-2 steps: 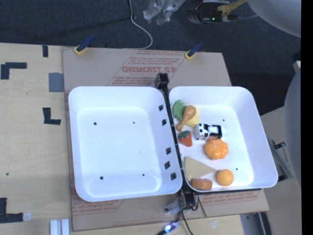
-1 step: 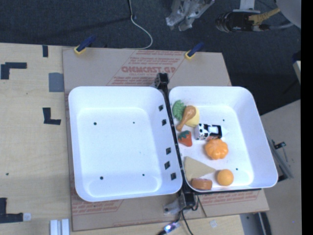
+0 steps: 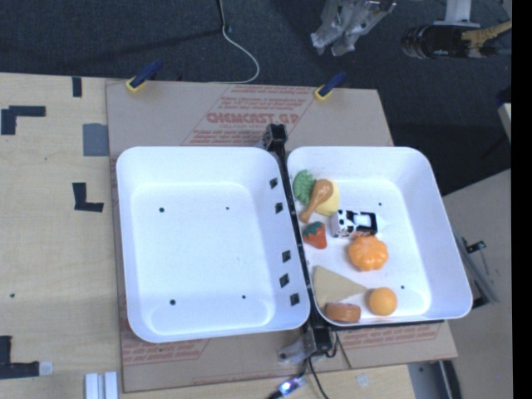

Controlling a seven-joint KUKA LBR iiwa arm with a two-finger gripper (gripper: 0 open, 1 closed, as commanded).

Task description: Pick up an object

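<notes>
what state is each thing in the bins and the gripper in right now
gripper: raised beyond the bins, holding nothing visible
left bin: bare white floor
right bin: holds the toys
orange ball: loose, near front rim
black-and-white cow: lying mid-bin

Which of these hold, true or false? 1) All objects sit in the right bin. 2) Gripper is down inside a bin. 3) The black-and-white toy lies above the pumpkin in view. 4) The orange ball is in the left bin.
1) True: the right bin holds them all.
2) False: the gripper is above the bench's far edge, away from both bins.
3) True: the black-and-white toy lies just above the pumpkin.
4) False: the orange ball is in the right bin, near its front edge.
</notes>
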